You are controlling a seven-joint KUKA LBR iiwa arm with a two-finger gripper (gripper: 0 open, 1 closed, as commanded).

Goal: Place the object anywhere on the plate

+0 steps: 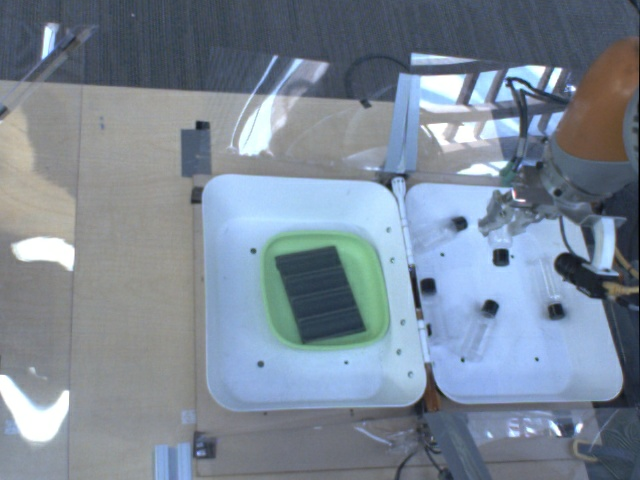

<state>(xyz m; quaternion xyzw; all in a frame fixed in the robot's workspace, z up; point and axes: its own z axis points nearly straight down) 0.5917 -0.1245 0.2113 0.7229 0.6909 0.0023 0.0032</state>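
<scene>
Vials [478, 336] scattered — dark slab [319, 294] on plate [373, 286]

Robotics lab: bench [120, 268], white bins [230, 368]

Both bins [300, 193] glossy smooth white plastic, green plate [375, 298] shiny plastic, dark ribbed block [320, 294] on it matt, vials [477, 336] clear glass or plastic with black caps, bench [120, 268] pale wood-look, smooth.
</scene>
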